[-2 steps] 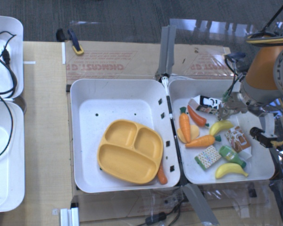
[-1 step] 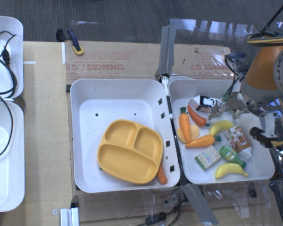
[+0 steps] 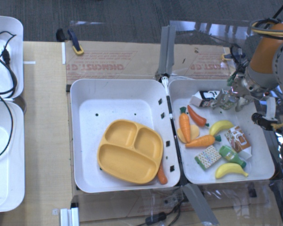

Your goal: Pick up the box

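Note:
In the right bin (image 3: 269,166) a black-and-white box (image 3: 203,98) lies near the far wall. My gripper (image 3: 225,100) hangs low just to the right of that box, close to or touching its right end. A small green-and-white patterned box (image 3: 207,157) lies near the front of the bin. A brown-and-white carton (image 3: 238,140) lies toward the right side. The grey arm with its orange band (image 3: 266,55) comes in from the upper right.
The right bin also holds two carrots (image 3: 185,126) (image 3: 201,141), a red pepper (image 3: 197,115), two bananas (image 3: 221,126) (image 3: 231,171) and a green bottle (image 3: 232,155). The left bin (image 3: 85,140) holds a yellow divided plate (image 3: 130,150), with a small carrot (image 3: 162,176) at its edge.

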Robot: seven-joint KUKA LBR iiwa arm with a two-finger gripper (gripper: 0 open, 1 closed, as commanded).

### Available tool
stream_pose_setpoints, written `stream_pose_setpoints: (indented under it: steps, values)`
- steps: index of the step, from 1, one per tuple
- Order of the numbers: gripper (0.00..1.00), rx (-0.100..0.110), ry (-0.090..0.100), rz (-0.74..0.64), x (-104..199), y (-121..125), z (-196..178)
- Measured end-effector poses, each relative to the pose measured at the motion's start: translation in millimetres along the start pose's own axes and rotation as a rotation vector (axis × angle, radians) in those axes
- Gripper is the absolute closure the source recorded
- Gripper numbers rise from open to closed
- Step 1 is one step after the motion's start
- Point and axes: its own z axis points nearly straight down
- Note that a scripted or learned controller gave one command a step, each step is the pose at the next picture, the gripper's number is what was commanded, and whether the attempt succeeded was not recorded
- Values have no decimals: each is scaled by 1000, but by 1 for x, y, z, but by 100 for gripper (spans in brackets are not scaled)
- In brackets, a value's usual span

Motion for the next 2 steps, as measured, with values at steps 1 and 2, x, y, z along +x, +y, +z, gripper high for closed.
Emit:
stream_pose_setpoints:
  steps: [1,2]
  values:
    - [0,-42,-21,-147,70,-43,3]
    - [0,-3,-13,-50,9,-1,2]
